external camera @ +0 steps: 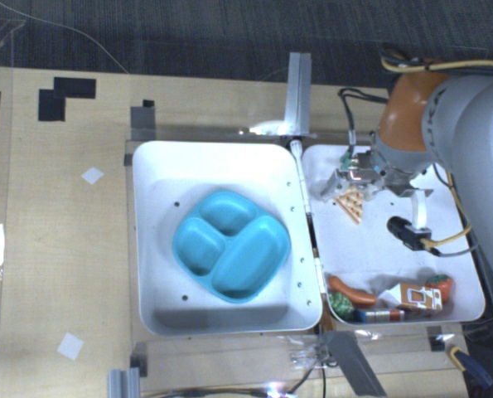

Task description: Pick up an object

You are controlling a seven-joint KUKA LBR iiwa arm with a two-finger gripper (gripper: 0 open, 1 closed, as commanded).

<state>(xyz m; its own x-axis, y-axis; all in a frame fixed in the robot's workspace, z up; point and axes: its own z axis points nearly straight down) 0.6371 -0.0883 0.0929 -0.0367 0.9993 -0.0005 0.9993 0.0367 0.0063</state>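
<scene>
My gripper (pixel 352 175) hangs over the back left part of the right bin (pixel 466 255), below the arm's orange band (pixel 405 114). A tan waffle-patterned piece (pixel 351 205) lies on the bin floor just in front of the gripper, at or right under its tip. I cannot make out whether the two touch. Along the right bin's front wall lie a red sausage (pixel 348 289), a green item (pixel 340 306), a small ketchup-style bottle (pixel 415 297) and an orange-red piece (pixel 444 285).
The left bin (pixel 151 222) holds a blue divided plate (pixel 231 245). A wall (pixel 306 222) separates the two bins. A black plug on a yellow cable (pixel 408 232) hangs from the arm over the right bin. A metal post (pixel 298 89) stands behind the bins.
</scene>
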